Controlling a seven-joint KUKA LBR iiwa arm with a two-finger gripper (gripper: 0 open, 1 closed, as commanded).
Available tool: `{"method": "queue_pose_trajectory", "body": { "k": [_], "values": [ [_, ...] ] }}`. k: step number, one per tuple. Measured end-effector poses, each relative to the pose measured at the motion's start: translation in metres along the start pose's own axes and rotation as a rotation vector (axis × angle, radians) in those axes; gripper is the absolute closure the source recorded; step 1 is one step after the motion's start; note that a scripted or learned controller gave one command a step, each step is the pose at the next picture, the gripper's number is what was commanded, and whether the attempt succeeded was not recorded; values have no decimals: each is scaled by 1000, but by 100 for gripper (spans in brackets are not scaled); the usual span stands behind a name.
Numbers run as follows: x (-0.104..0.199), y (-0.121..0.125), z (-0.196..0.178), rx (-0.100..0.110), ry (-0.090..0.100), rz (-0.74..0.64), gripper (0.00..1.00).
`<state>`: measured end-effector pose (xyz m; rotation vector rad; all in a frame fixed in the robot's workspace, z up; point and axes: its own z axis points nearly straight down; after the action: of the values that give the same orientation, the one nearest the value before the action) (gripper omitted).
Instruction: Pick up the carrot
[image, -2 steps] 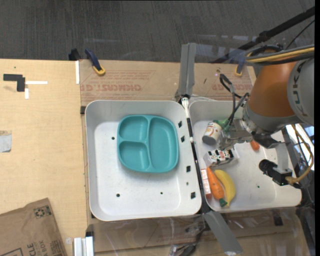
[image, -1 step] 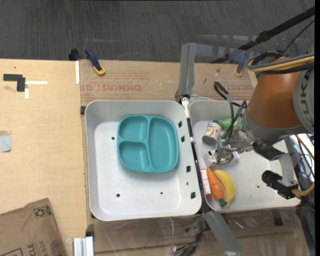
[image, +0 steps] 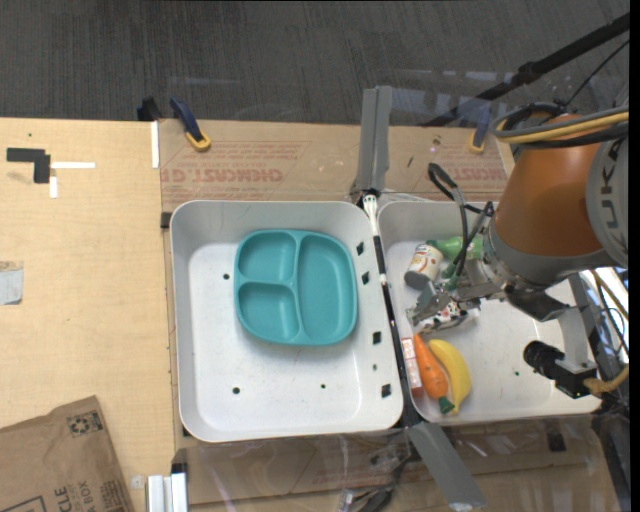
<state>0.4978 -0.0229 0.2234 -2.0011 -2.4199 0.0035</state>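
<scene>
The orange carrot (image: 431, 368) lies in the right bin (image: 510, 360), near its front left corner, with its green end pointing toward the front. A yellow banana (image: 456, 372) lies right beside it on the right, touching it. My gripper (image: 440, 306) hangs just behind the carrot, over the left part of the right bin, with nothing visibly held. The grey arm with its orange band (image: 550, 200) covers the back right of that bin.
A small white can (image: 425, 262) and a green item (image: 450, 246) sit behind the gripper. A thin red and white packet (image: 407, 352) lies along the bin's left wall. A teal divided plate (image: 297, 287) rests in the left bin (image: 200, 330).
</scene>
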Motion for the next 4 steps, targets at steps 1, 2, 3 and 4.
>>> {"method": "queue_pose_trajectory", "body": {
  "k": [1,2,3,4],
  "values": [
    [-36,-28,33,0,0,-54,0],
    [-86,-38,118,1,1,55,0],
    [-75,-34,129,-8,-11,56,0],
    [-73,-34,121,-4,-5,59,100]
  ]
}}
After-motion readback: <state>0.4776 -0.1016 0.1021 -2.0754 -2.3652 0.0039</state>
